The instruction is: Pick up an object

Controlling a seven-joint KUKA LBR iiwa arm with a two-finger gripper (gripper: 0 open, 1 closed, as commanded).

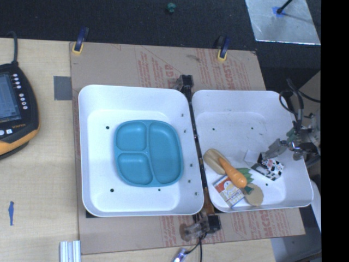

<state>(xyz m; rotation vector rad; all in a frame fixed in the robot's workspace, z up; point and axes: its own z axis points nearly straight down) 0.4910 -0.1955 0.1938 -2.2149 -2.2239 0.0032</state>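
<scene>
Located gripper (276,148) low over the right bin (234,99), at its right side, among cabling and metal fittings. Unable to determine how wide it stands: too small and cluttered at this slant. Seen nothing clearly gripped.

Found just below the gripper tip a small black-and-white toy (272,168) lying on the bin floor; unclear whether touching or slightly apart. Noted to the gripper's left, near, an orange carrot-shaped piece (235,174) lying diagonally across a wooden spoon (215,158). Noted below that carrot a small printed card (229,193), against the bin's front wall.

Recorded well apart, further left of the gripper, the left bin (87,146) holding a blue divided plate (148,152), flat and centred. Observed beyond that bin, at the bench's far left, a control pendant (13,111) with an orange rim.
</scene>
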